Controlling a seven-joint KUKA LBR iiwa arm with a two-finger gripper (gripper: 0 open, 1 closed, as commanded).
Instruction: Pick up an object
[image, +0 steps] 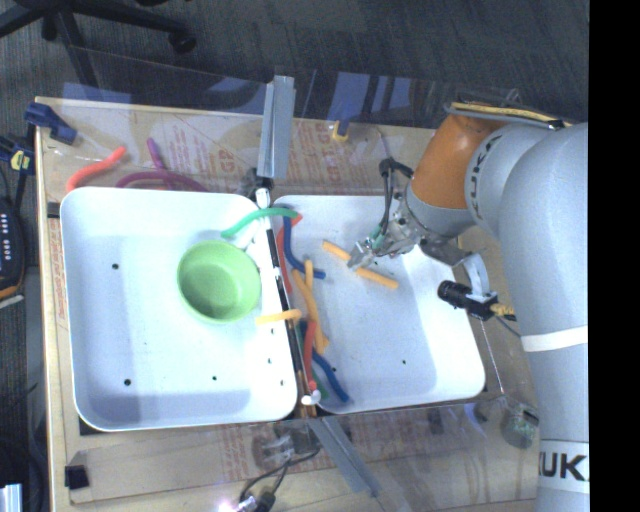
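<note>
Right now your gripper (368, 252) sits low in the right bin (440, 372), toward its twelve-o'clock half, directly over the orange sticks. You cannot tell how wide it stands or whether it has anything. One orange stick (378, 279) lies just at its five o'clock, long axis running from ten to four o'clock. A shorter orange stick (335, 251) lies at its nine o'clock, on the same slant. Well apart at nine o'clock, the green bowl (219, 281) rests upright in the left bin (110, 380).
</note>
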